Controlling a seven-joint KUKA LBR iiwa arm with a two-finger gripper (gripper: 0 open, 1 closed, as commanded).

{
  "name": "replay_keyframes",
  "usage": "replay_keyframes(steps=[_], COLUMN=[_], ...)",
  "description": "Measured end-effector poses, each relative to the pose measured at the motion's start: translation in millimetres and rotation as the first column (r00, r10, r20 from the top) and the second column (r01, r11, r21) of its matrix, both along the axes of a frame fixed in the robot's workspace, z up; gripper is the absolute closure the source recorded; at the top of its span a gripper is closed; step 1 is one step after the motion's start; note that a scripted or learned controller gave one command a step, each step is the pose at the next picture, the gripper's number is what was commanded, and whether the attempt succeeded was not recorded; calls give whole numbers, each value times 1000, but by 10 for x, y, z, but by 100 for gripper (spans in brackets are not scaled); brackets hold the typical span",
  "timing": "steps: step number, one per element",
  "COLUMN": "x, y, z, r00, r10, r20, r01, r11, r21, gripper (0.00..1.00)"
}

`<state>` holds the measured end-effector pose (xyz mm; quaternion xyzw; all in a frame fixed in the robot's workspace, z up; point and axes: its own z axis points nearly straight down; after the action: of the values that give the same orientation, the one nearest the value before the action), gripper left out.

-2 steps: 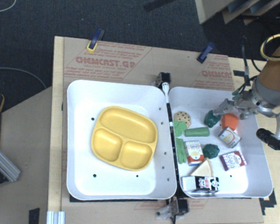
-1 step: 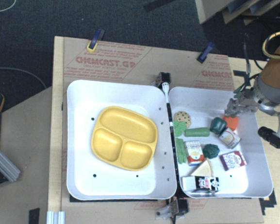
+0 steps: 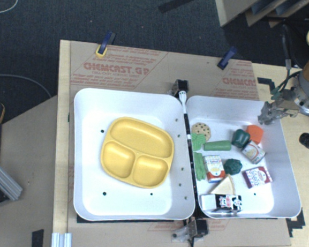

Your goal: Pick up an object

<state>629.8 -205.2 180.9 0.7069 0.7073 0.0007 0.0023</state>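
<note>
Camera view reads "CHEMCAST GP" in red on the brown sheet [image 3: 122, 66] covering the table. Two white bins sit side by side. One yellow divided plate [image 3: 137, 152] with three compartments lies in the left bin [image 3: 84, 195]. Small toy foods crowd the right bin [image 3: 282, 196]: one cookie [image 3: 201, 131], an orange piece [image 3: 255, 132], a purple packet [image 3: 257, 177]. Above its far right corner hangs the gripper [image 3: 268, 113]; whether it is apart or together cannot be told.

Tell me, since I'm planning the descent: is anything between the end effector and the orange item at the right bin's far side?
Nothing visible does. The end effector hovers near the right bin's far rim, with the orange item just below it in the image. The dark green piece touches the orange item's left side and could crowd a grasp.
</note>
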Motion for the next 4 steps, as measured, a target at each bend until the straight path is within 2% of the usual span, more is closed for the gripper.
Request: replay_keyframes(steps=[1,2,3,4], x=[12,-311,-598,-783], y=[-4,492,1052,1534], z=[473,511,465,356], r00=[1000,1000,1000,1000], r10=[0,2,4,4], r20=[2,-8,-9,-9], r01=[0,-2,-4,-4], r11=[1000,1000,1000,1000], r21=[0,4,5,5], gripper=[100,100,100,100])
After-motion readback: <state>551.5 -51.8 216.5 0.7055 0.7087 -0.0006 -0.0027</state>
